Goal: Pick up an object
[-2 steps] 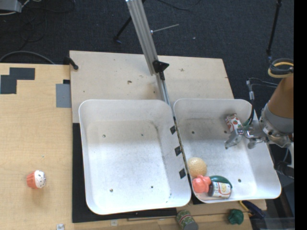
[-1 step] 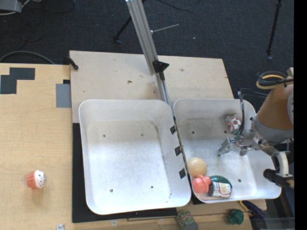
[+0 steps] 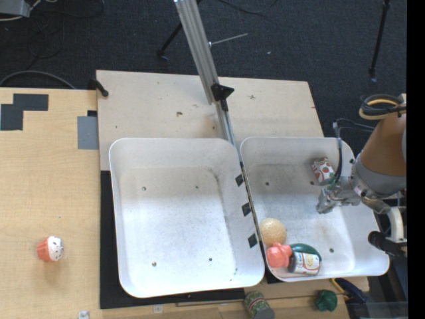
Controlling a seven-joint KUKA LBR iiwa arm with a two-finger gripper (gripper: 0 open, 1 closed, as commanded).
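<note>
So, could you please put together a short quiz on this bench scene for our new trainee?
1. True or false: the tan ball lies in the right bin.
2. Which thing is nearest the hand? A) red-and-white ball B) small bottle C) small red-and-white toy
3. Fill in: the small red-and-white toy lies on the ___ board, outside both bins.

Key: 1 true; 2 A; 3 wooden.
</note>
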